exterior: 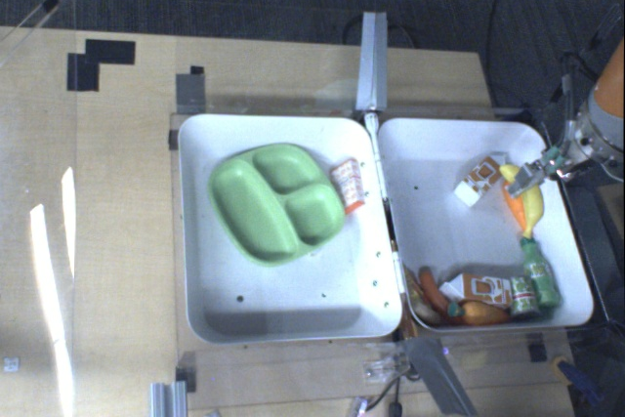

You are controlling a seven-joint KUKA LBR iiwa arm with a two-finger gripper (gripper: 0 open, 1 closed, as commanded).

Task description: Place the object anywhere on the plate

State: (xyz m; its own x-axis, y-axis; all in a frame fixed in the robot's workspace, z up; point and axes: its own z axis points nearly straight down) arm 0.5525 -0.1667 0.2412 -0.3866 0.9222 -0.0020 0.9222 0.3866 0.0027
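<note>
Wooden bench, two white bins side by side. Your green plate (278,202) sits in the left bin (283,312), a small packet (348,186) leaning on its rim. The gripper (540,169) hovers over the banana (528,206) in the right bin (430,220), probably lining up a grab; can't tell how the jaws stand.

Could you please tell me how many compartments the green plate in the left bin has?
3. The green moulded plastic plate has one long compartment along its left side, one at the upper right, and one at the lower right beside the small red-and-white packet.
</note>
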